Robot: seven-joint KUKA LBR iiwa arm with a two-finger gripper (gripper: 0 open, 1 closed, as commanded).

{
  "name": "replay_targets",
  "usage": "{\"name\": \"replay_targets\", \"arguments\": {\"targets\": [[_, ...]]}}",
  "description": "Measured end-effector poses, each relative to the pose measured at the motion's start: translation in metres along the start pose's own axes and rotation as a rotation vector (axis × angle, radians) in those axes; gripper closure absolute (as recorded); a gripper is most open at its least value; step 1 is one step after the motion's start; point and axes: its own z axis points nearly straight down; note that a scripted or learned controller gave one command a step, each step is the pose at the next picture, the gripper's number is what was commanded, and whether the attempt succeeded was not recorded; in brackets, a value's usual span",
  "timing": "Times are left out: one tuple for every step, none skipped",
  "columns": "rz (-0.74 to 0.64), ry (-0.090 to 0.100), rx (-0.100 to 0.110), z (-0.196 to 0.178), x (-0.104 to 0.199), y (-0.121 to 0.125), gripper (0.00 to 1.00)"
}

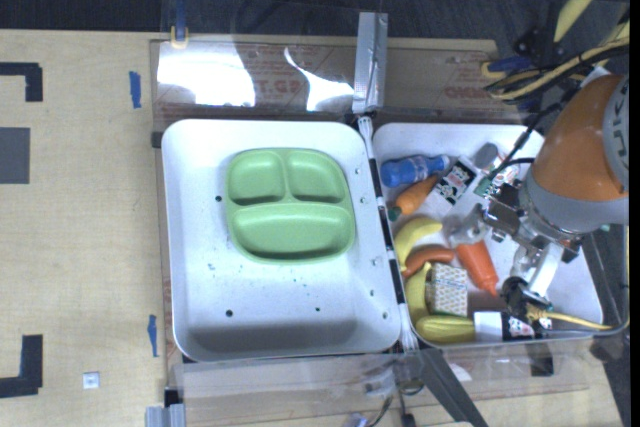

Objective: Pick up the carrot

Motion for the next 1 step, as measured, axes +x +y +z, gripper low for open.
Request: {"name": "replay_targets", "arguments": {"targets": [[-0.073,0.002,-0.011,0.0715,-0.0038,-0.0131,0.0]]}}
